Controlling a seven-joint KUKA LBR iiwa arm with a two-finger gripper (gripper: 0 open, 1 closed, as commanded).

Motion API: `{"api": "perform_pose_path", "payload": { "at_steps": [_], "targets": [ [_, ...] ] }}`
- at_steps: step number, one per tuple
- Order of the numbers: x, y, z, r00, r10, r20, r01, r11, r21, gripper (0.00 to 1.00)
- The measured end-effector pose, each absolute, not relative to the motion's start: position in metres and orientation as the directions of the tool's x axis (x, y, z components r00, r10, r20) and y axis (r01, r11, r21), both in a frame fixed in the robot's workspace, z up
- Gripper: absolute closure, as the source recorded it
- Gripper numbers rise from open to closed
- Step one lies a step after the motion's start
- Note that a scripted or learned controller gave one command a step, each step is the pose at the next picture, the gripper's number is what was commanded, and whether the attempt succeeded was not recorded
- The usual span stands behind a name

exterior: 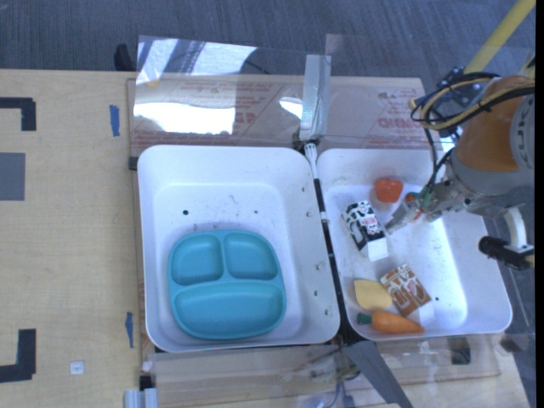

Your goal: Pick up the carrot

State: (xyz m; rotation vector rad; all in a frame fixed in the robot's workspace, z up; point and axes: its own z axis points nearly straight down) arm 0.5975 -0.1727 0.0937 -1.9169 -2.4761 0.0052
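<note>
Hanging over the right bin (484, 308), the gripper (406, 213) sat near the tomato (388, 189), and I couldn't tell its state. The carrot (397, 322) lay well apart at the bin's front edge, beside a yellow wedge (371, 293).

A robotics lab test bench, seen from above. 2 shallow white bins (319, 185) side by side on a pale wooden bench top (59, 228), as the landmark. Behind the bins, clear plastic sheeting (221, 100) over printed cardboard. Left of the bins, black corner markers (24, 113) and blue tape tabs (114, 119) on the wood. Right of the bins, a grey and orange industrial arm (497, 143) with looped yellow cables (442, 100). Beyond the bench, grey carpet (255, 7).
</note>
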Motion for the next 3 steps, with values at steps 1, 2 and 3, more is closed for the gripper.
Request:
{"api": "perform_pose_path", "payload": {
  "at_steps": [1, 2, 3],
  "targets": [
    [0.620, -0.150, 0.133, -0.152, 0.988, 0.000, 0.988, 0.152, -0.002, 0.00],
    [0.633, -0.137, 0.106, -0.119, 0.993, 0.000, 0.993, 0.119, -0.001, 0.00],
    [0.668, -0.096, 0.085, 0.045, 0.999, 0.000, 0.999, -0.045, 0.002, 0.00]
  ]
}}
